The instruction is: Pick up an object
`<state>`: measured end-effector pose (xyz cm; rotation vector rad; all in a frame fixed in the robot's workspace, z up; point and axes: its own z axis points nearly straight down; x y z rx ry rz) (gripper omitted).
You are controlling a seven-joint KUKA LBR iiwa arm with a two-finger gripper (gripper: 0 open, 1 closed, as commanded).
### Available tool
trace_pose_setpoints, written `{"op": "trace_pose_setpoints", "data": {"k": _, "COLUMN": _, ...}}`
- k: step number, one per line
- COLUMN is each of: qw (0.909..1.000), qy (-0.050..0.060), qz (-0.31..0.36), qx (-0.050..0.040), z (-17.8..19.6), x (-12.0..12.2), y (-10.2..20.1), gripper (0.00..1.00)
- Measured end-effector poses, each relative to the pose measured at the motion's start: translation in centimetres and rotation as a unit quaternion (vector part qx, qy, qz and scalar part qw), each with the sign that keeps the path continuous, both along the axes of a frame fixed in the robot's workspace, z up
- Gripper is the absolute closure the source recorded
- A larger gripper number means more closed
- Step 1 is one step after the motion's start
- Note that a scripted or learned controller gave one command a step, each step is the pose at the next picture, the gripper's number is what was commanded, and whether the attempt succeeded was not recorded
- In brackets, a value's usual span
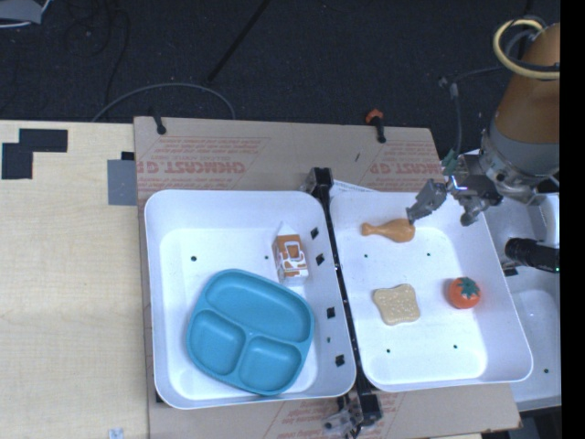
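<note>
A toy chicken drumstick (389, 230) lies in the right bin (512, 337), near its back wall, its thin bone end pointing toward the divider between the bins. Just beside its fat end, up and to the right, hangs the end effector (450, 205) — its two fingers (425, 203) are spread wide, nothing between them, the nearer fingertip close above the drumstick but apart from it. Behind it rises the arm (528, 108), grey with an orange upper part, reaching in over the bin's back right corner.

Further forward in the same bin lie a tan slice of toast (397, 304) in the middle of the floor and a red-orange tomato (463, 293) with a green top toward the right wall; both sit well apart from the drumstick and from each other, leaving it open on all sides.

In the left bin (164, 245), a blue sectioned plate (249, 331) takes up the front half, and a small orange-and-white carton (291, 257) stands just behind its back edge, near the divider — both bins rest on a cardboard sheet (228, 158) laid over the bench (64, 291)
</note>
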<state>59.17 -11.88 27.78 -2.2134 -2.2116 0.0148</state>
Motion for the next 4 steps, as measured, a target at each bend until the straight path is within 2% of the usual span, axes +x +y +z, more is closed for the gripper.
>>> {"op": "trace_pose_setpoints", "data": {"k": 1, "qw": 1.0, "qy": -0.006, "qz": 0.001, "qx": -0.0008, "z": 0.7, "x": 0.2, "y": 0.0, "gripper": 0.0}}
{"op": "trace_pose_setpoints", "data": {"k": 2, "qw": 1.0, "qy": -0.003, "qz": 0.0, "qx": -0.0005, "z": -5.4, "x": 0.8, "y": -0.2, "gripper": 0.0}}
{"op": "trace_pose_setpoints", "data": {"k": 4, "qw": 1.0, "qy": -0.003, "qz": 0.0, "qx": -0.0001, "z": -16.7, "x": -1.0, "y": -0.5, "gripper": 0.0}}
